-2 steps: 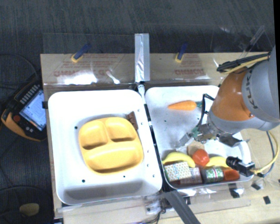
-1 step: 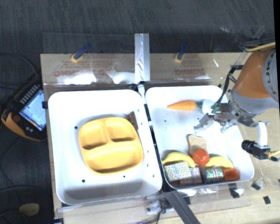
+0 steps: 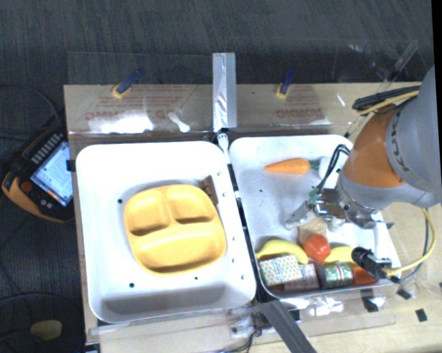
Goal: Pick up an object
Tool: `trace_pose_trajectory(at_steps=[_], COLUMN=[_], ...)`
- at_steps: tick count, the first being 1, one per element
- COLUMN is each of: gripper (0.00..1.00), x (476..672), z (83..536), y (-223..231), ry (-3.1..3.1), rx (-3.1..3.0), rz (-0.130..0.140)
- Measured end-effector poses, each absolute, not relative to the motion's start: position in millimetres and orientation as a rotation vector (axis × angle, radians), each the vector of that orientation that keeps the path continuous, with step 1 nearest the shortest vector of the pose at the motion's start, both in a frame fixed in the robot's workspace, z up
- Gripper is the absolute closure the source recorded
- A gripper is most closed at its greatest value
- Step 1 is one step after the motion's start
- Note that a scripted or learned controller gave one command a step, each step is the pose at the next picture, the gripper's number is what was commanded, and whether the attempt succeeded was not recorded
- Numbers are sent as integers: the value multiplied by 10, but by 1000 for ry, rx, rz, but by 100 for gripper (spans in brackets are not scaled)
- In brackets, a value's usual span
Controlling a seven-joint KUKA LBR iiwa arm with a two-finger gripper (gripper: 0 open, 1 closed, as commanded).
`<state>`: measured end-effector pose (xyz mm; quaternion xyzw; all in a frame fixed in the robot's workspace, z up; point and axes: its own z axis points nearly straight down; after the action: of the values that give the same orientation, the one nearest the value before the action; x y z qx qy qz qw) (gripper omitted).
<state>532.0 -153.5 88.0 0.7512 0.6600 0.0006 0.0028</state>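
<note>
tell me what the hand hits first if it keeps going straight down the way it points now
Most likely the red tomato, just below the hand in the right bin, with the banana beside it. Depth is hard to judge from this slanted view.

Orange-and-black pendant point(image 3: 40, 181) on the dark floor left of the bench, cables trailing from it, two blue clamps point(image 3: 128, 83) point(image 3: 284, 86) on the clear sheet behind the bins, metal post point(image 3: 225, 90) between them
</note>
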Motion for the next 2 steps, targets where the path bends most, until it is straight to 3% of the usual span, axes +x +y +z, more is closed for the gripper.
trace_pose_trajectory(at_steps=[1,2], gripper=[100,100], x=[5313,6002], z=[951,2032], y=[-1532,-1293], ry=[2074,1946], rx=[2360,2470], rz=[-1,-14])
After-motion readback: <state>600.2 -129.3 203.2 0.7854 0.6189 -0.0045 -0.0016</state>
